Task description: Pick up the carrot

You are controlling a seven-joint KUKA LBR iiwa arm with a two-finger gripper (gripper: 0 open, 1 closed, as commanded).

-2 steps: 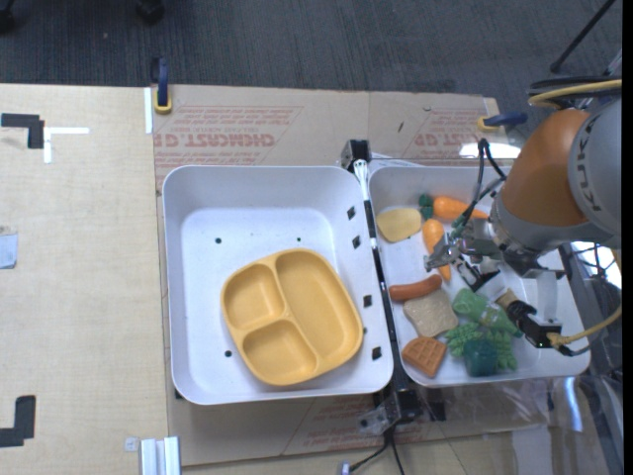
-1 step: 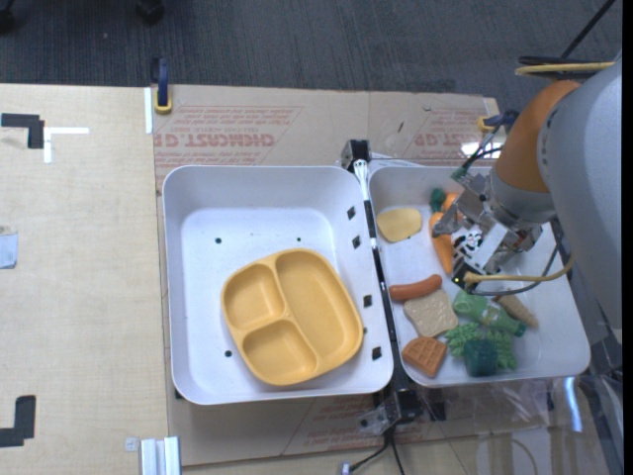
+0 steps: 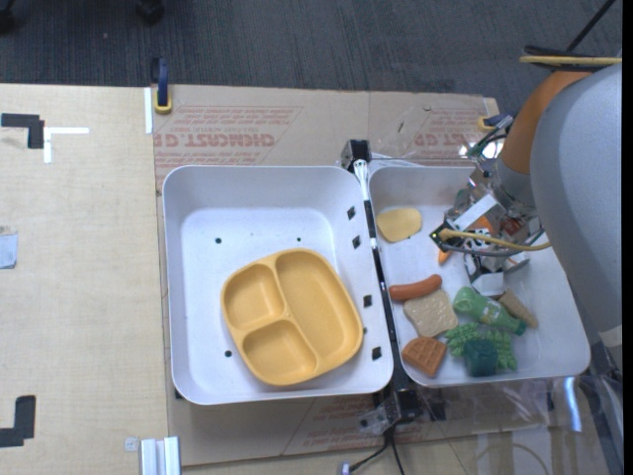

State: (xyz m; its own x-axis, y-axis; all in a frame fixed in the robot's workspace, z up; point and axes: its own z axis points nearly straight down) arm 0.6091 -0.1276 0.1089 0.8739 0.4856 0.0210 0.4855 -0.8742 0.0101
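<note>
orange shows at the gripper [image 3: 473, 245], down in the right bin [image 3: 554, 364] at about 3 o'clock; that sliver looks like the carrot [image 3: 447, 255], poking out on the tool's 9 o'clock side. whether the fingers are open or closed on it, i cannot tell. risk: a shallow pinch on a tapered end could slip, or nudge the sausage [image 3: 415, 288] at 7 o'clock. count: two bins, one yellow divided plate [image 3: 290, 317], one sausage, one waffle [image 3: 424, 355].
</note>
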